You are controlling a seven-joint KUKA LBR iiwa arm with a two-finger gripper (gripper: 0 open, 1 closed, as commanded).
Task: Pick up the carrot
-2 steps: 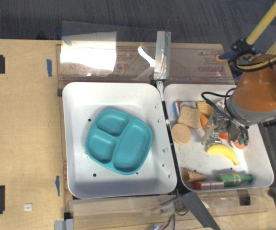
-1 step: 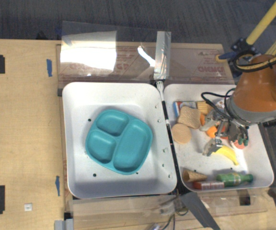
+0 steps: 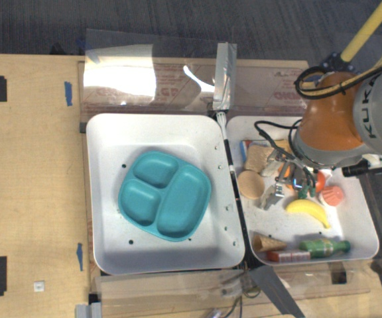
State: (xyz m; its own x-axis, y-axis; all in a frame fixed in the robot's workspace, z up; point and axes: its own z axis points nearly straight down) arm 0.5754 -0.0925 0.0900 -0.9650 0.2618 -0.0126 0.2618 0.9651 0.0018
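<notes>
Carrot under the claw in the right bin

The carrot [image 3: 321,179], mostly hidden, shows an orange end beside the strawberry [image 3: 333,196]; its axis cannot be told. The claw [image 3: 285,181] hangs just left; its opening cannot be told. The banana [image 3: 308,211] lies below.

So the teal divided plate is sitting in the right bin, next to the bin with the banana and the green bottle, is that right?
Not quite. The camera view shows the teal divided plate in the left bin, not the right one. The rest holds: the banana and the green bottle lie in the neighbouring right bin, where the arm reaches in.
</notes>
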